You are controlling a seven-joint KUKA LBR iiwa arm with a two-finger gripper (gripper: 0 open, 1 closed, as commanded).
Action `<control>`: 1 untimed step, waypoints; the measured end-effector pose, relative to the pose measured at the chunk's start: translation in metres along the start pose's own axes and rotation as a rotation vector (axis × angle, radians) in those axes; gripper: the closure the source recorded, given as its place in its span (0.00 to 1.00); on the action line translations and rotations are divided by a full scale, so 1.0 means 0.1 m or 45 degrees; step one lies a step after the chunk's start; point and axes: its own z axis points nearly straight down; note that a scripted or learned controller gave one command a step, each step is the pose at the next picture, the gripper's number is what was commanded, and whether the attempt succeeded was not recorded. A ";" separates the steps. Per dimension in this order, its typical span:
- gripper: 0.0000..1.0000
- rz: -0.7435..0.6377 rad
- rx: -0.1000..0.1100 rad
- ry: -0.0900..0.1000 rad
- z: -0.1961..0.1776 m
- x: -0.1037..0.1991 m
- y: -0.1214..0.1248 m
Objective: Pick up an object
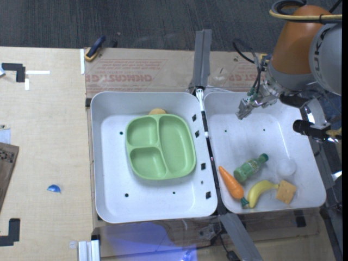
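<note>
The gripper (244, 109) hangs over the far edge of the right bin (304, 203); whether its jaws are parted or closed I cannot tell. Near that bin's front edge lie a carrot (231, 182), a green bottle (250, 167), a banana (259, 191) and a tan block (286, 191). The left bin (109, 200) carries a green 3-section plate (161, 146).
</note>
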 end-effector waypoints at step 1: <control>1.00 0.050 0.001 -0.001 -0.07 -0.31 -0.13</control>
